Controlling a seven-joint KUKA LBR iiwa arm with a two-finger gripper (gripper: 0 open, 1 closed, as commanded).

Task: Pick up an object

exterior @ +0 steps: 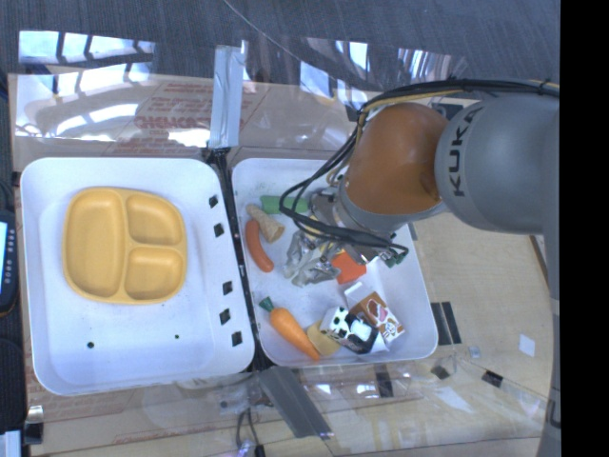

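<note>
My gripper [312,258] reaches down into the middle of the right bin [419,312], its metal fingers among the toys. An orange-red block [351,269] lies right beside the fingers on their right. A red sausage [259,246] and a tan cone-shaped piece [267,223] lie to the left of the gripper. A carrot [290,331] rests near the bin's front edge, with a black-and-white cow toy [348,329] and a brown packet [379,317] to its right. A green piece [274,203] shows at the back, partly hidden by the arm.
The left bin [57,350] holds a yellow divided plate [124,244]. A black hinge strip [231,255] runs between the two bins. The grey and orange arm [447,160] covers the right bin's back right part. Cables hang beside the wrist.
</note>
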